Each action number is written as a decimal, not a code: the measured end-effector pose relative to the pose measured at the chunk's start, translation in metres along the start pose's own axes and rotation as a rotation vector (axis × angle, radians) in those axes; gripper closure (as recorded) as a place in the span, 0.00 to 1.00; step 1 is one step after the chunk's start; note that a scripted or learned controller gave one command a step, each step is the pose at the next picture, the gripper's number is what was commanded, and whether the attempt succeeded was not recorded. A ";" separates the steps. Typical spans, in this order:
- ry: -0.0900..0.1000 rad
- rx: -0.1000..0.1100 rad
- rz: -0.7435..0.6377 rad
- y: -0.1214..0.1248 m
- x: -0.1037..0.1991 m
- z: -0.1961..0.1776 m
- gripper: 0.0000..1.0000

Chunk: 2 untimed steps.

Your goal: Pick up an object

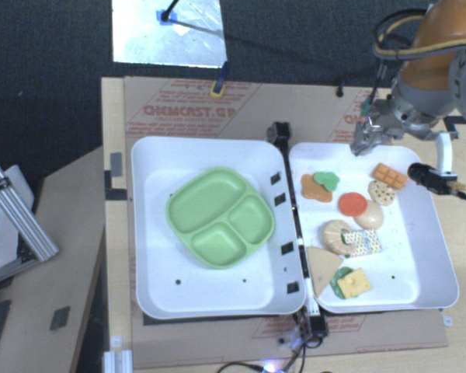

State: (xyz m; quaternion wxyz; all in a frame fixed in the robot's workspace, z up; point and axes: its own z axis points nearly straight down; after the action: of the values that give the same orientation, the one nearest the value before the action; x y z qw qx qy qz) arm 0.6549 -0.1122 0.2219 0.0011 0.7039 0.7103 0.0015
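Looking down we see small toy foods clustered in the right bin [431, 231], a round red piece [352, 203] at their centre, bare white floor along its right side, gripper [364, 142] above the far rim, nothing between its fingers, their gap unclear to us.

My arm [443, 45] reaches in from the right, wrist bent downward, claw [363, 144] hanging low with nothing visibly held.

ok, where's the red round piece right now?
The red round piece lies in the right bin, near its middle, just above the pale bun, with the cracker to its right and the green-topped piece to its left.
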 end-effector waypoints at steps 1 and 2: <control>0.001 0.001 -0.001 -0.004 0.056 -0.007 1.00; 0.001 0.001 -0.001 -0.001 0.106 -0.014 1.00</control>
State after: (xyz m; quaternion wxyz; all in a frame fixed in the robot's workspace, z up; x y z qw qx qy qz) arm 0.6524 -0.0061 0.2363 0.0004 0.7036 0.7106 0.0015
